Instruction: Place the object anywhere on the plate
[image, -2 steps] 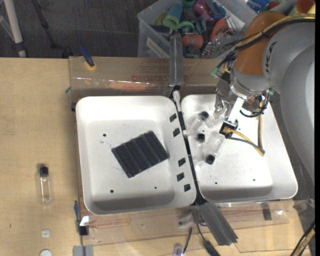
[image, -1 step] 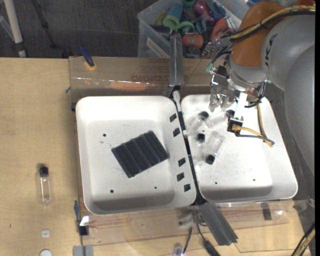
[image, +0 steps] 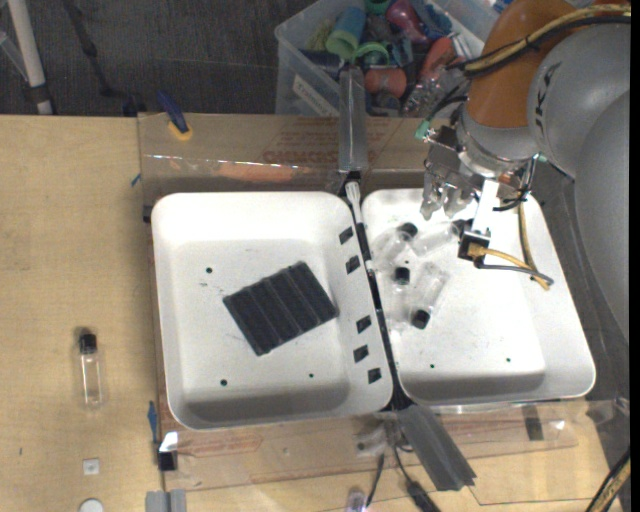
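Over the right bin (image: 560, 350), near its far edge, the gripper (image: 447, 203) hangs from the grey arm (image: 590, 90) with its orange band (image: 505, 95). Fingers (image: 432, 203) point down toward the bin floor; they look set narrowly apart, with nothing visibly between them. Tips appear just above or at the bin's far wall; contact cannot be judged from this angle. A small black-and-yellow part with a yellow cable (image: 500, 260) trails from the wrist over the bin.

Right bin contents: several small clear vials with black caps, hard to separate against the white floor. One vial (image: 407, 232) lies just below and left of the fingers, apart from them. A second vial (image: 401, 273) lies nearer the divider. A third vial (image: 424, 305) lies toward the bin's middle, cap toward the near side.

Left bin (image: 200, 400): a dark ribbed plate (image: 279, 307) lies flat, rotated at a slant, roughly central. Nothing rests on it.

Between the bins runs a divider (image: 362, 300) with black tabs.

On the table (image: 60, 220), well left of both bins, another clear vial with a black cap (image: 90, 368) lies alone.

Behind the bins, a clear tub of coloured items (image: 380, 45) stands.
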